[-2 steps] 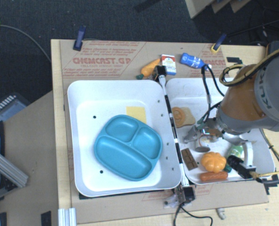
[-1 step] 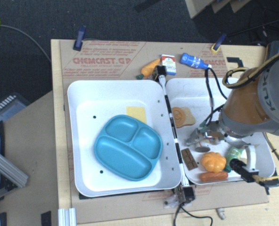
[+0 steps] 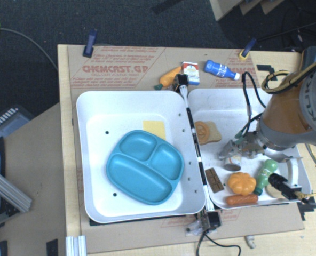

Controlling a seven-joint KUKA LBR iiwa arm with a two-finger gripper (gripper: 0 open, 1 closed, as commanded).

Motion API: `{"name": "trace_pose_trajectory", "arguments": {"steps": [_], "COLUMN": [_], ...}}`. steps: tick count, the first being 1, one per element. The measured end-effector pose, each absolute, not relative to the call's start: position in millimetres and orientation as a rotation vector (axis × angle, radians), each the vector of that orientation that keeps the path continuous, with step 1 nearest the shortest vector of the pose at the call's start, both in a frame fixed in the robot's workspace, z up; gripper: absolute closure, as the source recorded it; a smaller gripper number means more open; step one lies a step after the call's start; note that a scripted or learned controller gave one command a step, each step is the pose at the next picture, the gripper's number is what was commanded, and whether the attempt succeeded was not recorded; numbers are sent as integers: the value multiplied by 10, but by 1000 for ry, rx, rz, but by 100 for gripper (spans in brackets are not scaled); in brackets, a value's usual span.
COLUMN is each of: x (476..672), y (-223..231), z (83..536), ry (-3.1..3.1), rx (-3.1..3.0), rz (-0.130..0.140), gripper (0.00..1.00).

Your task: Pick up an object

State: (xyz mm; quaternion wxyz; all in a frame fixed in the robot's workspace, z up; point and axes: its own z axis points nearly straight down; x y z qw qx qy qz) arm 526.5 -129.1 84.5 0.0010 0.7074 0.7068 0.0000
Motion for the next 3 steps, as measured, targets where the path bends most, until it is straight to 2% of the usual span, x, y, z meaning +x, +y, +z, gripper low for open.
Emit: {"name": "trace_pose_trajectory", "arguments": {"steps": [1,2,3], "x": [5096,5047,5137], "y": [-1044,-1353,-1121], "z": [842,844,843], "ry": [2224,2219,2222], "rx": [2223,2222,2220], "rz": [-1,-1,1], "gripper": [0,0,0]}}
